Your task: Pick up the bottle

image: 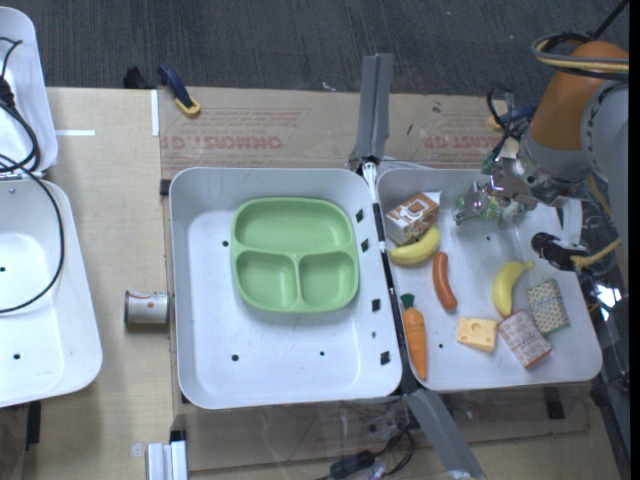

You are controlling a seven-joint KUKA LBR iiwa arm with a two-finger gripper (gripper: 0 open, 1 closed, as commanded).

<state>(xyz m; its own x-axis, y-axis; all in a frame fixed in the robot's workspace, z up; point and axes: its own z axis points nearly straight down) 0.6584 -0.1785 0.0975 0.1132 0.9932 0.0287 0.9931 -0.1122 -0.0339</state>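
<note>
End effector [490, 200] over right bin [580, 368], at clear bottle [472, 208]; green tray [296, 254] in left bin [200, 298].

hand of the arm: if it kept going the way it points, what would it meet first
The hand points down and left into the right bin. It would likely meet the clear bottle under it first, though depth is hard to judge from this slant.

My arm [590, 118] is cut off by the right edge. My gripper [487, 206] is blurred against a glassy object; finger state cannot be determined. The far-left tub [40, 298] is cut by the left edge.
</note>
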